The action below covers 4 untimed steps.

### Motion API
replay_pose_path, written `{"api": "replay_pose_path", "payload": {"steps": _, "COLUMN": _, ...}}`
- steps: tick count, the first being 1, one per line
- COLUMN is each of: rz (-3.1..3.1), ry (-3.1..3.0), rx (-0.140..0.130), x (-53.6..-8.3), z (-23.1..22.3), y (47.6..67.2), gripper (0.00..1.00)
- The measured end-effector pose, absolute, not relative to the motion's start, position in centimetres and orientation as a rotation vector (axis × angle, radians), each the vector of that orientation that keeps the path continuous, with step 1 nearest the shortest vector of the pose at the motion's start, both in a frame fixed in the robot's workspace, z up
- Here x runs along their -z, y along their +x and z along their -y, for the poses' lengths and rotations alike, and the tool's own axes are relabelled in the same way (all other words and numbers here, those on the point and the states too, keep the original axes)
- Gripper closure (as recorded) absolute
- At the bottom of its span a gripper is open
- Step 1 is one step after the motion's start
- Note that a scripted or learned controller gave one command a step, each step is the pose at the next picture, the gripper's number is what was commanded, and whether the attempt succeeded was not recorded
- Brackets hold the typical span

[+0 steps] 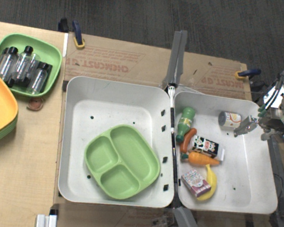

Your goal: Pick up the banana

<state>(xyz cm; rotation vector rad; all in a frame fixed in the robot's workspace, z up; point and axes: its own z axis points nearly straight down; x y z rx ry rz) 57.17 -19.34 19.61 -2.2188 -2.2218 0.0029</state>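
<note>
Jaws: you're looking at a gripper (pixel 246 126) too small to read, so can't tell open or shut; nothing visibly in it. It's hovering over the right bin's (pixel 255 202) far side, beside the small can (pixel 230 119). Banana (pixel 209 184) is lying near the front, touching the pink carton (pixel 195 183), under the carrot (pixel 202 158). Judging it approach stage; next you're needing travel toward the banana and descent onto its free outer curve.

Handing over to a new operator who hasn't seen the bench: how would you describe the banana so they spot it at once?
Look in the right white bin, at the cluster of toys along its left side. The banana is at the near end of that cluster, just below the orange carrot and curving around the small pink box. It is the only yellow, crescent-shaped item there.
</note>
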Motion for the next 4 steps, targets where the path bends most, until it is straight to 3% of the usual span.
{"api": "replay_pose_path", "payload": {"steps": 1, "rz": 2.223, "ry": -2.216, "rx": -0.004, "x": -20.4, "z": 19.4, "y": 57.2, "gripper": 1.0}}
{"api": "replay_pose_path", "payload": {"steps": 2, "rz": 2.07, "ry": -2.364, "rx": -0.004, "x": -31.2, "z": 18.6, "y": 52.4, "gripper": 1.0}}
{"api": "replay_pose_path", "payload": {"steps": 3, "rz": 2.463, "ry": -1.947, "rx": -0.003, "x": -27.4, "z": 14.8, "y": 56.3, "gripper": 1.0}}
{"api": "replay_pose_path", "payload": {"steps": 4, "rz": 1.912, "ry": -2.49, "rx": -0.006, "x": -22.4, "z": 16.6, "y": 53.8, "gripper": 1.0}}
